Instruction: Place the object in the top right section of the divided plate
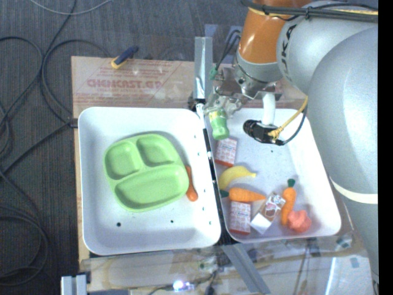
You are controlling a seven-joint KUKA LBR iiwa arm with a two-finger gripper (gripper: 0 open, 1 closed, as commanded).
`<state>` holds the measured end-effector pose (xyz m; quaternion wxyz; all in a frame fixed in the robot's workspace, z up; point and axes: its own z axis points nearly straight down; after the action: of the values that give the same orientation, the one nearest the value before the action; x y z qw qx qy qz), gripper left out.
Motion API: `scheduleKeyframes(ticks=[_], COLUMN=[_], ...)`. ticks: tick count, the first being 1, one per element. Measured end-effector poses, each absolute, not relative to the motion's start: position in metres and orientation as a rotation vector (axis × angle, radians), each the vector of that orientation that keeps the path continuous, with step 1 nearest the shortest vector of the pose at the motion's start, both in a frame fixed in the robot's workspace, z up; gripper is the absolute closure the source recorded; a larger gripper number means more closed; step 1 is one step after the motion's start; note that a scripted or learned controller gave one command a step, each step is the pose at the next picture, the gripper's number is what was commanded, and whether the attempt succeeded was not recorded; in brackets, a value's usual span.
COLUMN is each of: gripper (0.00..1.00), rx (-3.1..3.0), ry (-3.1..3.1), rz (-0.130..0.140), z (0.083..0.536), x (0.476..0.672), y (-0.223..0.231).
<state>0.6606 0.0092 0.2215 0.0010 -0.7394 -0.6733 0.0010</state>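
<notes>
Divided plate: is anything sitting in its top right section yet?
No. All three sections of the green divided plate are bare, and the nearest item, a small carrot, lies on the bin floor against the plate's right edge.

The grey arm (334, 72) is seen reaching in from the right, its bulk filling the upper right of the view. An orange band (267, 23) is carried above the wrist, which is angled down and leftward toward the dividing wall between the bins (209, 158). The gripper (218, 117) is positioned just right of that wall's far end. A small green object (218, 126) appears to be pinched between its fingers, though the contact is poorly resolved.
</notes>
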Motion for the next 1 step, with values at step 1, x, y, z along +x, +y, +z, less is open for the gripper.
scheduleKeyframes(ticks=[1], gripper=[1.00], rx=[-2.335], ry=[-2.097], rz=[0.007], z=[0.2046], x=[0.6225], y=[0.0830])
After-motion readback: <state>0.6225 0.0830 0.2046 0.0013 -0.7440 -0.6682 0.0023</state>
